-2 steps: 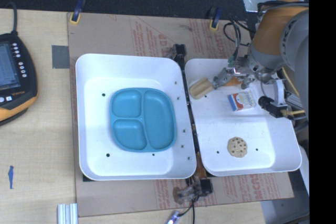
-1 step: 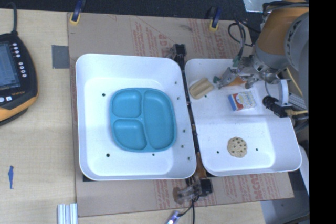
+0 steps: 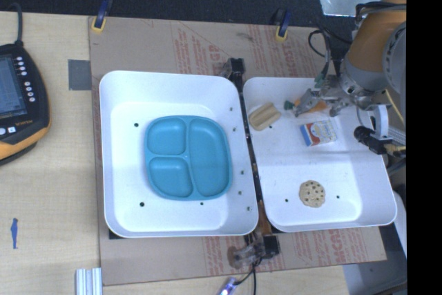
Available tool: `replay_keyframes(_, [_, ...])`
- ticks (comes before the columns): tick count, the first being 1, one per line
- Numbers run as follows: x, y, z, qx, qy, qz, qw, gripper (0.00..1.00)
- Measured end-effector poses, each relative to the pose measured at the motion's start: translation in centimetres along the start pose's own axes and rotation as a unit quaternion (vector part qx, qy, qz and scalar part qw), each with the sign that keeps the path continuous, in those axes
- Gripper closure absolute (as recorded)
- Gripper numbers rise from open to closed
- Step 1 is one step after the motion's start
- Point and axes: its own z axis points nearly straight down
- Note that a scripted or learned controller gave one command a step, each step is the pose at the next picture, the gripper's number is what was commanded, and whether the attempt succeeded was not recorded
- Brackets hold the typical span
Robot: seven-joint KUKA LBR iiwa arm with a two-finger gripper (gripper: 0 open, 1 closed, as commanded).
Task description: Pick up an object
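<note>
The right bin (image 3: 373,207) holds a tan bread-like block (image 3: 264,115) at its back left. A small white carton with blue and orange print (image 3: 318,132) lies near the middle, and a round cookie (image 3: 312,193) sits toward the front. A thin orange piece with a green end (image 3: 301,106) lies at the back of this bin. My gripper (image 3: 326,97) hangs low over the back of the right bin, right beside that orange piece and just behind the carton. Whether it touches the orange piece is unclear.
The left bin (image 3: 117,148) holds a blue divided plate (image 3: 188,156). A black and orange teach pendant (image 3: 17,99) lies at the bench's left edge. Clamps (image 3: 102,13) hold the cardboard sheet at the back. The arm's grey body (image 3: 376,59) overhangs the right bin's back right corner.
</note>
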Motion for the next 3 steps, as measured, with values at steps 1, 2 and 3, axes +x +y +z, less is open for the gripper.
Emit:
replay_keyframes(1, [1.0, 0.0, 0.0, 0.002, 0.000, -0.001, 1.0000, 0.00])
replay_keyframes(2, [2.2, -0.1, 0.0, 0.002, 0.001, -0.002, 1.0000, 0.00])
replay_keyframes(3, [-0.2, 0.0, 0.0, 0.000, 0.000, 0.000, 1.0000, 0.00])
